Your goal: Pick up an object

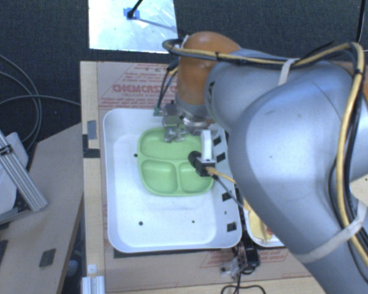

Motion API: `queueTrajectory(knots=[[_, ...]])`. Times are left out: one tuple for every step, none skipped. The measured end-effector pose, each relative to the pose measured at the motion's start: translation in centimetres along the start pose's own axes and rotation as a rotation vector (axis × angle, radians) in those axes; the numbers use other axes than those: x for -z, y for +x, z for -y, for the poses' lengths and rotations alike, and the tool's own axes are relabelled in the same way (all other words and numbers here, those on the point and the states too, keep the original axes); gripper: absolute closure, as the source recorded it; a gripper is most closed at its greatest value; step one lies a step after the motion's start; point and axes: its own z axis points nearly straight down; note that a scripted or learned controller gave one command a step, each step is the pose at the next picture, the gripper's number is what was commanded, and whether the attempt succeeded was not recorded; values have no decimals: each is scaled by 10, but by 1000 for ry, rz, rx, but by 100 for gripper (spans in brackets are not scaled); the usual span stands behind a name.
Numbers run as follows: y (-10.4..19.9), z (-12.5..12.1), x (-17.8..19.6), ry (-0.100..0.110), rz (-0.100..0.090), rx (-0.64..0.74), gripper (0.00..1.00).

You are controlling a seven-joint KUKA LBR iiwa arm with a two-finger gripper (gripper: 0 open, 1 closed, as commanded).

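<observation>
A light green divided plate with three compartments lies in the left white bin, toward its right side. My gripper hangs over the plate's far edge, its metal tip down at or just above the rim. The grey arm and its orange band cover the gripper's upper part and the plate's right edge.
The arm's bulk hides most of the right bin, where a sliver of a yellowish object shows. A black connector with cable hangs off the arm over the plate. Metal rails stand at the left. Cardboard borders the bins.
</observation>
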Motion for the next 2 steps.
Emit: queueTrajectory(knots=[[-24, 3, 2, 3, -1, -5, 100], [-24, 1, 14, 0, 1, 0, 100]])
